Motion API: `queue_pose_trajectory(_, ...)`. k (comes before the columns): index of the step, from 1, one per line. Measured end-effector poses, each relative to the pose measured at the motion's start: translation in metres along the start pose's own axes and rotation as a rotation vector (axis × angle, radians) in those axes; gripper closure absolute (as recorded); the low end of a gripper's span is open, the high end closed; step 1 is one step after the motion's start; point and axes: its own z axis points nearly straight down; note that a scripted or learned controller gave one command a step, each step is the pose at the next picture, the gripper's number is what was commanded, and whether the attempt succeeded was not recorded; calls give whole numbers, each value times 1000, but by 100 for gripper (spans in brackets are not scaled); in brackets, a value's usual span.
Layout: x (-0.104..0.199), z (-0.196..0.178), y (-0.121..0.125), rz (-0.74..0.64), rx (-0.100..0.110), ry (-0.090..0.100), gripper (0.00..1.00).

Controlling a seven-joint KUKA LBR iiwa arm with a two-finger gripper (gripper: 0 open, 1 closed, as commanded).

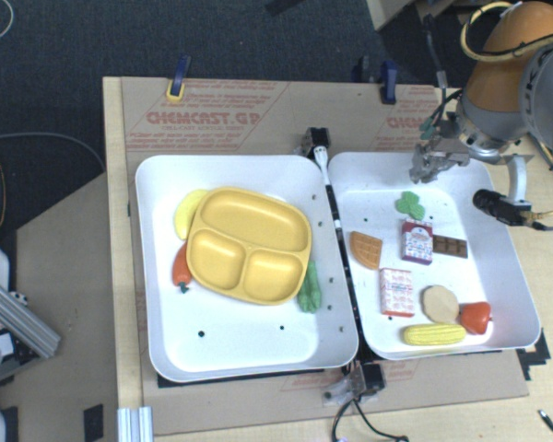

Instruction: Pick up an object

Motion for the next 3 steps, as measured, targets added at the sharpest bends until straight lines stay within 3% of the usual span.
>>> queue_pose_trajectory(1,-7,-61,-3,0,-2,-1,100)
queue_pose_trajectory(2,-7,-86,-1,-1,1,0,100)
queue_pose_trajectory(3,40,-78,-16,-5,9,4,100)
